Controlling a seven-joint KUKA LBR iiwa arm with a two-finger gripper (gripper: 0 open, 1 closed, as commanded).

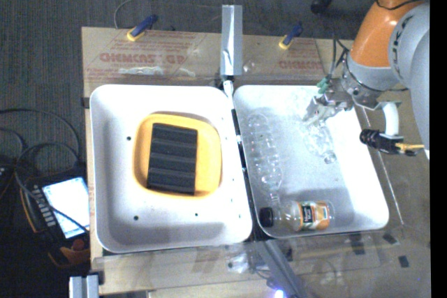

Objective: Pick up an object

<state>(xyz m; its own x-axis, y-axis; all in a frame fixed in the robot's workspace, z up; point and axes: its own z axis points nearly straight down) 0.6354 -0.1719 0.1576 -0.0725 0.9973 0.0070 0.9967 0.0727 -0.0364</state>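
Bottles, one clear (pixel 264 150) and one orange-labelled (pixel 299 214), are left lying loose in the right bin (pixel 363 220) for picking, while the gripper (pixel 323 108) is hung over that bin's far corner, its grip not discernible, apparently before descending.

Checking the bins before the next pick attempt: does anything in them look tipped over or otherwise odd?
In the right bin, a small bottle with an orange label lies on its side at the near wall, black cap pointing left. A clear plastic bottle also lies flat beside the divider. The yellow tray in the left bin sits slightly askew.
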